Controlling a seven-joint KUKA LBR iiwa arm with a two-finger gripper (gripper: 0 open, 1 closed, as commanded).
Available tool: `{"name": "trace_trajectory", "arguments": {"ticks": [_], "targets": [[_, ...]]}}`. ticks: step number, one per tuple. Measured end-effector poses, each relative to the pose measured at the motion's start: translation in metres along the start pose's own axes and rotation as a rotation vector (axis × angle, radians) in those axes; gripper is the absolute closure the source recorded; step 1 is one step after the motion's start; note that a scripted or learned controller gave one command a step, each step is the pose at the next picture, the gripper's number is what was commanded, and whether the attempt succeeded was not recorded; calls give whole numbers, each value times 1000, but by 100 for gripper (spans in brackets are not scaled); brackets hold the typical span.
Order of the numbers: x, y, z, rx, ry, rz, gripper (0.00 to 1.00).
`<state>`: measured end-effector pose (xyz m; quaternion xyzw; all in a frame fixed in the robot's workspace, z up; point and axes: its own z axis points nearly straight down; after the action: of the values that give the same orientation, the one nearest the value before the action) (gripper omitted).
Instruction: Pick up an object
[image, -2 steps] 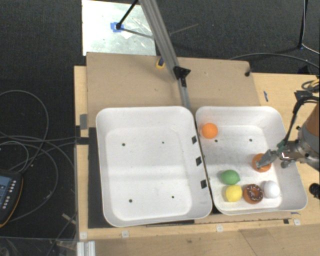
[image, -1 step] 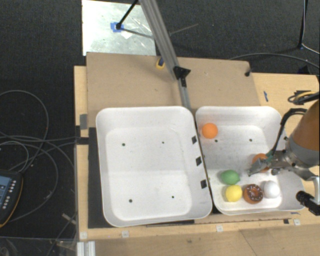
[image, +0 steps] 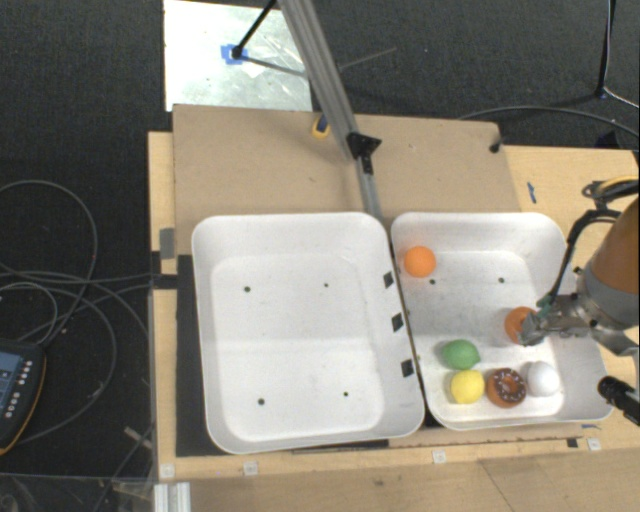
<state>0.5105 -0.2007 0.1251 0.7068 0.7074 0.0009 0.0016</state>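
The hand (image: 537, 330) is sitting low in the right bin (image: 480, 232), near its right wall. An orange ball (image: 517, 322) is lying right at the tips of the hand, on the hand's left side in the picture. The ball and the hand are touching or almost touching; I cannot tell which. I also cannot tell how far the hand is open, or if it is gripping the ball, because the dark tips are blurring into the ball's edge.

So the thing that matters most is this: the ball is lying just to the left of the hand, toward the middle of the bin. The ball is round, so it has no long side to line up with.

Other things are lying close by. A green ball (image: 460, 353) is sitting lower and to the left. In front of it, along the near wall, a yellow ball (image: 466, 387), a brown donut (image: 506, 387) and a white ball (image: 542, 379) are sitting in a row. A second orange ball (image: 419, 262) is resting far off, near the top left of this bin.

The left bin (image: 300, 235) is sitting beside it on the surface (image: 430, 160).
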Motion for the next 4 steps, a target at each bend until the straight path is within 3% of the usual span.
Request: {"name": "trace_trajectory", "arguments": {"ticks": [2,4], "targets": [[-5,5,-113,-4,-2,-4,100],[108,42,-126,0,3,-11,100]]}}
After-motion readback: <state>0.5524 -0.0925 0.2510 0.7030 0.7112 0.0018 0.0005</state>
